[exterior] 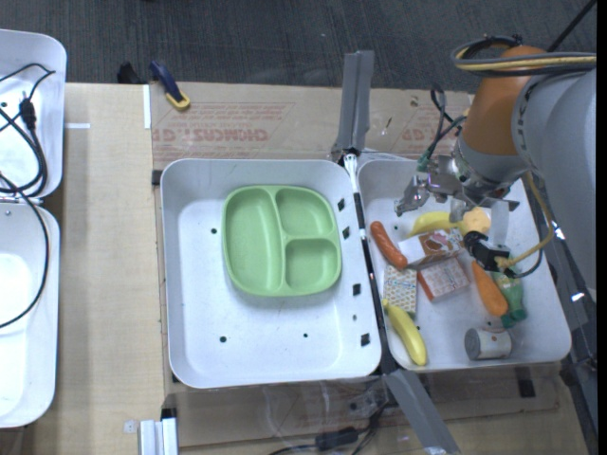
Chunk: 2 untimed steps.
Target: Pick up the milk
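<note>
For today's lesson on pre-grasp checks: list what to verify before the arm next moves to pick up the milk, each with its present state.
1. Gripper over the right bin: ok.
2. Milk identified among the items: cannot tell; the small carton is a candidate.
3. Anything held between the fingers: cannot tell.
4. Carton free of neighbours: not ok; sausage and carrot crowd it.
5. Green plate lies in the left bin, away from the work: ok.

small red-and-white milk carton point(444, 275), lying flat and tilted in the right bin point(545, 344), resting among toy foods, orange carrot point(489, 292) just beside its right end
</note>
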### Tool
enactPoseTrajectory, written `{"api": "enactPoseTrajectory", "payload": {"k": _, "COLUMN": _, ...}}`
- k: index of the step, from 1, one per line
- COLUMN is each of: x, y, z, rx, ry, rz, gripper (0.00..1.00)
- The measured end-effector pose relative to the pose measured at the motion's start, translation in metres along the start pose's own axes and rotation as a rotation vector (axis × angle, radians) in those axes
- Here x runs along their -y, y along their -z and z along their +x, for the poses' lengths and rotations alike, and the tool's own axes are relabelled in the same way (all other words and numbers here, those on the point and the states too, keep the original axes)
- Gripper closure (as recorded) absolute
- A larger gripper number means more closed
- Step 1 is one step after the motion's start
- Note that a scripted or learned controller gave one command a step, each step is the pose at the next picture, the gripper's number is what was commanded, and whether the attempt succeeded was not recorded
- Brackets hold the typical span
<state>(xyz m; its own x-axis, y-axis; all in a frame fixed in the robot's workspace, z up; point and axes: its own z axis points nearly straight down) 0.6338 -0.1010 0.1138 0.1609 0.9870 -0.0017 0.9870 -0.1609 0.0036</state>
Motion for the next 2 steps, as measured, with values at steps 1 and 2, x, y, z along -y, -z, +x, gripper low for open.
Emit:
{"api": "enactPoseTrajectory", "payload": {"k": 1, "x": 0.048, "y": -0.022, "z": -0.049, "rx": 0.000, "ry": -0.190, "rz": 0.006, "gripper": 0.00}}
{"api": "enactPoseTrajectory", "payload": {"k": 2, "x": 0.046, "y": -0.011, "z": -0.050, "rx": 0.000, "ry": -0.192, "rz": 0.001, "gripper": 1.00}}
